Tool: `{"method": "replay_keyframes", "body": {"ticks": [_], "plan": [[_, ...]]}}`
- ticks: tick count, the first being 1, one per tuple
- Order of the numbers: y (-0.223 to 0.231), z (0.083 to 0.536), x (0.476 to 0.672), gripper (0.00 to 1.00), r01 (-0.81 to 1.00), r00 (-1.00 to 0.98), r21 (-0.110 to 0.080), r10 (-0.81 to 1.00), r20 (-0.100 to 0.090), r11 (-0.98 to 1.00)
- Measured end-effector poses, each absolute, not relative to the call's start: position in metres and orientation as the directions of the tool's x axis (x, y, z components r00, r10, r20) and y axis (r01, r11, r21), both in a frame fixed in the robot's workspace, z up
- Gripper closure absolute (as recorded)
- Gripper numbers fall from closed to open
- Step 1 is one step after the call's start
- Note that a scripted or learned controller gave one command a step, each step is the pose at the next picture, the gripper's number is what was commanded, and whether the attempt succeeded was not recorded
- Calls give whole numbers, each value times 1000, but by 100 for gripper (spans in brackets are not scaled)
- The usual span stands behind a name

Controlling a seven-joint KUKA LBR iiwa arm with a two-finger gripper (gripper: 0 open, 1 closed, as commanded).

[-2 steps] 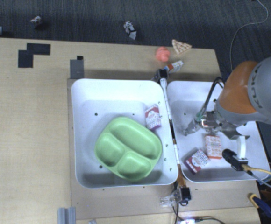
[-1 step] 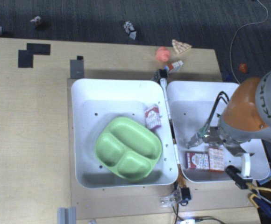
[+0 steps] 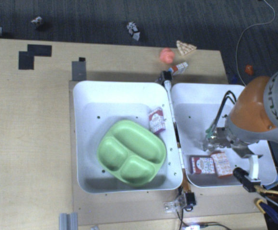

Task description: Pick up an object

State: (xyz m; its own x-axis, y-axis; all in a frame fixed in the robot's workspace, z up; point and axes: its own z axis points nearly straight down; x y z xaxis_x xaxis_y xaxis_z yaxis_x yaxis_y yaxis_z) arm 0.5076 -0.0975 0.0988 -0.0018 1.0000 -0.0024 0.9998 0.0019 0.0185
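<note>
The pincer point(image 3: 214, 143) hung low in the right bin point(image 3: 196, 109); whether it was spread or pressed together could not be told. Just below it lay two small red-and-white packets point(image 3: 211, 165). Far to its left, in the left bin point(image 3: 88, 128), sat a green divided plate point(image 3: 132, 151) and another packet point(image 3: 156, 120).

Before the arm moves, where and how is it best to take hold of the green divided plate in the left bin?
Probably the raised outer rim of the green plate, from above, one finger inside a compartment and one outside. It lies flat, too wide to span.
</note>
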Motion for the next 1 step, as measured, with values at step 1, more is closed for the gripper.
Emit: {"method": "replay_keyframes", "body": {"ticks": [1], "plan": [[-98,99,507,0,1000,-2,18,1000,-2,2]]}}
